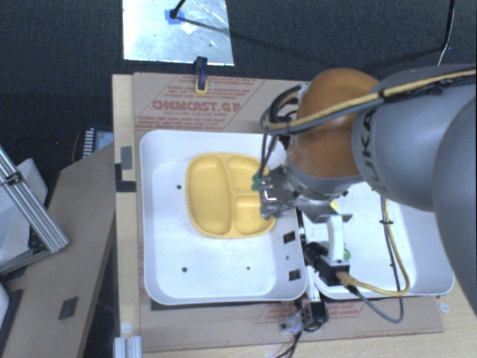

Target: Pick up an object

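A yellow divided plate [223, 195] lay flat in the left bin [168, 274], roughly central and slightly toward the bin's right wall, its three compartments facing up. No other loose object was seen in that bin, so the plate was judged to be the item intended for pick-up.

The arm [417, 148] reached in from the right, its orange band [332, 125] directly above the wrist, and hung low over the wall shared by the two bins. The gripper [268, 196] sat at the plate's right rim, over or against the edge of the small compartments. The wrist body hid its working end; whether the gripper was open, closed or gripping the rim could not be determined, and contact with the plate could not be confirmed.

The position at the rim was judged deliberate: a shallow, wide plate offers no purchase across its body, so the raised edge is the only place to pinch. The plate rested level on the bin floor, showing no sign of lift.

Cables [387, 274] trailed across the right bin [432, 274]. Both bins rested on a cardboard sheet [197, 103] on the tabletop.

Assessment: approach or grasp stage; pick-up not yet achieved.
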{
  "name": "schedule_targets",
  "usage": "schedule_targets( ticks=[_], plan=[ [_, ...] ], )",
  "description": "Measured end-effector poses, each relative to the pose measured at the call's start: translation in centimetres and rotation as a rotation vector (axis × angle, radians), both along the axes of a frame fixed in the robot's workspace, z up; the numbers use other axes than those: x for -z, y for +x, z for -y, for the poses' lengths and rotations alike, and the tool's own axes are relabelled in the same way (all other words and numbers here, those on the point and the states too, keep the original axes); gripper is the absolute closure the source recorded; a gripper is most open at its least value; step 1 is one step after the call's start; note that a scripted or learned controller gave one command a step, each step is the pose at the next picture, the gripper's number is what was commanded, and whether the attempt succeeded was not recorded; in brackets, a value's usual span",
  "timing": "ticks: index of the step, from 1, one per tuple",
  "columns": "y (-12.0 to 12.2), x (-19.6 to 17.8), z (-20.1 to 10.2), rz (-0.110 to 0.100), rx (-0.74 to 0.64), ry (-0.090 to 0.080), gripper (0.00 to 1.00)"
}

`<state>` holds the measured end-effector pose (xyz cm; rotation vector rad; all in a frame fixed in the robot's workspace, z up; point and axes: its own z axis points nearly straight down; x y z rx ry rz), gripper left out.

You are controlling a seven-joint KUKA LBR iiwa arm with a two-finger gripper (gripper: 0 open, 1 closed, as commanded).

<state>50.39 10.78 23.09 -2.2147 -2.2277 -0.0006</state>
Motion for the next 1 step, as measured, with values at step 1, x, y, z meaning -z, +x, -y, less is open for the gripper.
schedule_targets(
  ticks=[1],
  plan=[
    [0.01, -0.01, 0.02, 0.001, 0.003, 0.0, 0.0]
  ],
)
